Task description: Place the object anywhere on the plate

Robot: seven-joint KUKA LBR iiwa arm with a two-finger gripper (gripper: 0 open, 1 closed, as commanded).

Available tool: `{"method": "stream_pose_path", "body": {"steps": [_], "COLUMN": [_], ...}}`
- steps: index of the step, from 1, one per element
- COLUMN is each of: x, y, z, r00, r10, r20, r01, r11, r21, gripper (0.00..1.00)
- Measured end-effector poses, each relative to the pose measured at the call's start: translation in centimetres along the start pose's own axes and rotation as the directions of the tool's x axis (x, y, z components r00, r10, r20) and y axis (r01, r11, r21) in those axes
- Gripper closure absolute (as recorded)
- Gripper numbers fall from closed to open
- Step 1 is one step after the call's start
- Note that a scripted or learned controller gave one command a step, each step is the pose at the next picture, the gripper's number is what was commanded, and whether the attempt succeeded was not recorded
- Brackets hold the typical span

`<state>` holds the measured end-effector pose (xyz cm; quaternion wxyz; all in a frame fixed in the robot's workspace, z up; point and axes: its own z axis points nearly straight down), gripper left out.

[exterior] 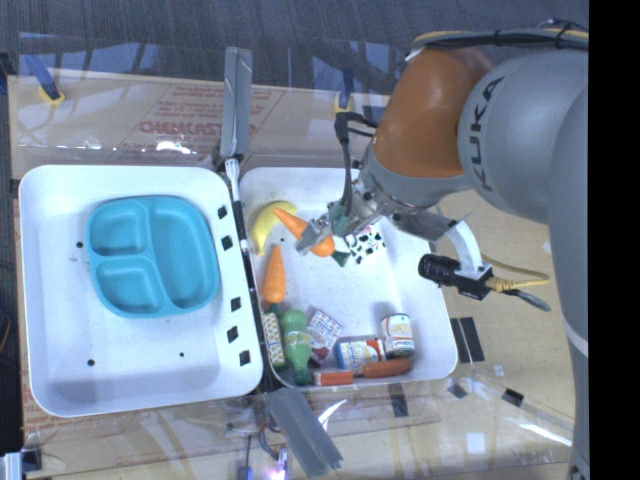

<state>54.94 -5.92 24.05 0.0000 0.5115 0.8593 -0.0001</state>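
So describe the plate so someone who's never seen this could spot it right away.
Start at the left white bin. Lying flat in its upper middle is the plate, the sole item there. It is light blue, with rounded corners and three compartments, unlike the toy food crowded into the right bin.

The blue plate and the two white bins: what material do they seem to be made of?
The blue plate looks like moulded plastic with a smooth, slightly matte finish: even colour, rounded compartments, soft edges. The left bin and right bin seem to be thin, glossy white plastic, judging by their rounded corners and faint sheen, though painted metal cannot be excluded.
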Motion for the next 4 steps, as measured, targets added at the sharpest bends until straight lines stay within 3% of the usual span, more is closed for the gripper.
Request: {"method": "stream_pose_path", "body": {"steps": [1,2,3,4], "x": [6.4,2.5,7.4,7.3], "y": [7.8,0.2,6.3,6.3], "z": [-0.2,-3.5,0.1,0.1], "r00": [0.994,1.0,1.0,1.0], "r10": [0.11,0.019,-0.007,-0.007], "r20": [0.0,-0.001,-0.001,-0.001], "r01": [-0.11,-0.019,0.007,0.007], "r11": [0.994,1.0,1.0,1.0], "r21": [0.002,0.002,0.004,0.003], "gripper": [1.0,1.0,1.0,0.0]}}
